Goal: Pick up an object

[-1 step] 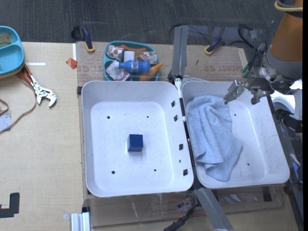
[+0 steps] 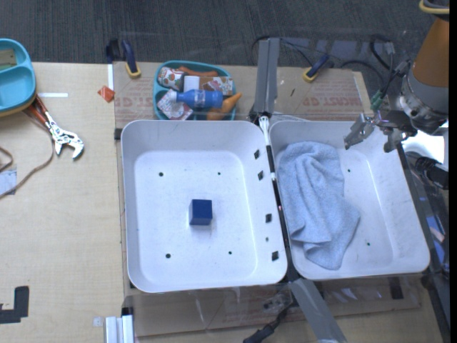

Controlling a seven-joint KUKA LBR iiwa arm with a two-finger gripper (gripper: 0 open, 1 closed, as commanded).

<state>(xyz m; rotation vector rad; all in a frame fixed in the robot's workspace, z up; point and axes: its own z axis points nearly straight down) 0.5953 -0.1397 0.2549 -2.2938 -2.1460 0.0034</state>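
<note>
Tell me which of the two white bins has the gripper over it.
The right-hand shallow white bin, the one holding the crumpled light-blue cloth; the gripper hangs over its far edge. The left bin holds a small blue cube.

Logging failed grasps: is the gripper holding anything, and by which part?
Nothing is held: the gripper hangs open above the right bin's far edge.

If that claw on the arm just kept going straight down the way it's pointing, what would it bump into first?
Most likely the bare floor of the right bin, near its far right corner. The gripper hangs above that spot, and the grey towel lies further left. Depth is hard to judge from this slanted view.
</note>
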